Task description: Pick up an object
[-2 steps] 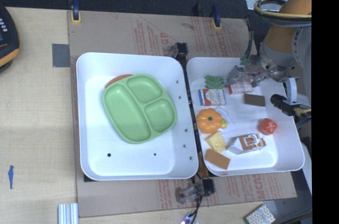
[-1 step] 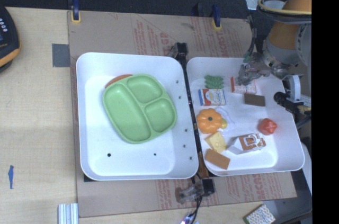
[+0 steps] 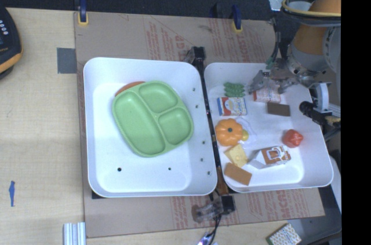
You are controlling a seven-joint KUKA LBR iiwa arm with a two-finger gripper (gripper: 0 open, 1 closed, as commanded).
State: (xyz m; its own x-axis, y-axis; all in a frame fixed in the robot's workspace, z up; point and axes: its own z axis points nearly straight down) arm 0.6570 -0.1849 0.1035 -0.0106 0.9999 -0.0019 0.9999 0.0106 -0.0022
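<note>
I see the pickable items in the right bin [image 3: 316, 171]: a pumpkin [image 3: 228, 131] near its 9 o'clock edge, a tomato [image 3: 293, 137] toward 3, a green piece [image 3: 234, 88] and a carton [image 3: 232, 105] toward 10, a cheese wedge [image 3: 236, 154] and a brown block [image 3: 237, 174] toward 7, a small box [image 3: 275, 156] toward 5. The gripper [image 3: 271, 80] hangs at 12 by a brown bar [image 3: 279, 110]; whether it is parted or closed, I cannot tell. The left bin [image 3: 104, 174] holds a green tray [image 3: 152, 118].
</note>
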